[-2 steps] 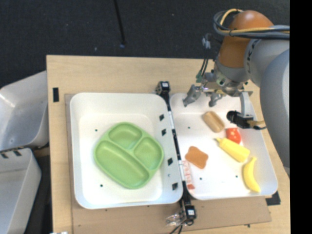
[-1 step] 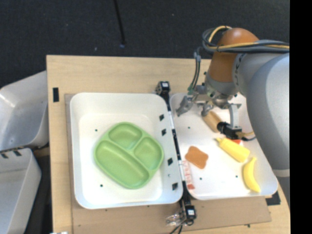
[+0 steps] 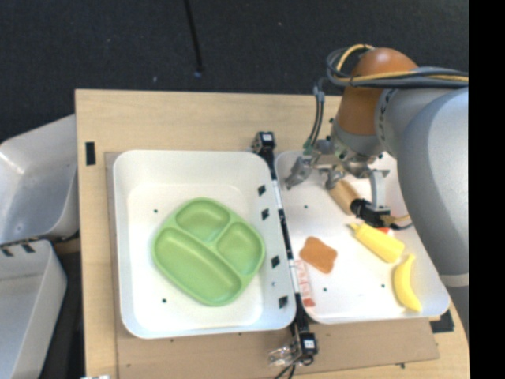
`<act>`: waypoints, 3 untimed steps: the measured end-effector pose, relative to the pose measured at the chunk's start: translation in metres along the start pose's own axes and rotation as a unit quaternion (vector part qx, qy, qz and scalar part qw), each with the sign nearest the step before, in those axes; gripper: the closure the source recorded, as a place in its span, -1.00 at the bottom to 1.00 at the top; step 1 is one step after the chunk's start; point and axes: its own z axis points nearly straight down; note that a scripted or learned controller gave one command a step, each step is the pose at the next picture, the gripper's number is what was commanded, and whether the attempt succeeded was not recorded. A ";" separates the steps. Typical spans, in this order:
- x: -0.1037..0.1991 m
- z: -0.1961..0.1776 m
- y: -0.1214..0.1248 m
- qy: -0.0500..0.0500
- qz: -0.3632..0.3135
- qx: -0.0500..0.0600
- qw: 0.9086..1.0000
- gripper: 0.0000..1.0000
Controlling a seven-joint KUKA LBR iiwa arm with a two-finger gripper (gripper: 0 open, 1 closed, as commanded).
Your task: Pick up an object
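Observation:
The right bin (image 3: 347, 306) holds a flat brown toast-like piece (image 3: 318, 254), a stubby yellow object (image 3: 379, 243), a banana (image 3: 405, 284) and a tan stick with a black end (image 3: 349, 197). My gripper (image 3: 334, 178) hangs over the back of this bin, under the orange band (image 3: 364, 101). Its two grey fingers (image 3: 295, 173) are spread apart, one to the left and one to the right of the tan stick's upper end. Nothing is seen clamped between them. The toast-like piece lies in front of the gripper, apart from it.
A green divided plate (image 3: 208, 250) lies in the left bin (image 3: 134, 306). The raised wall between the two bins (image 3: 278, 235) runs just left of the gripper. The grey arm body (image 3: 434, 156) covers the right bin's back right corner.

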 end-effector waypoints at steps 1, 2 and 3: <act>-0.001 -0.012 0.001 0.000 0.000 -0.002 1.000 1.00; -0.002 -0.078 0.001 0.001 0.001 -0.004 1.000 1.00; -0.004 -0.133 0.002 0.001 -0.001 -0.004 1.000 1.00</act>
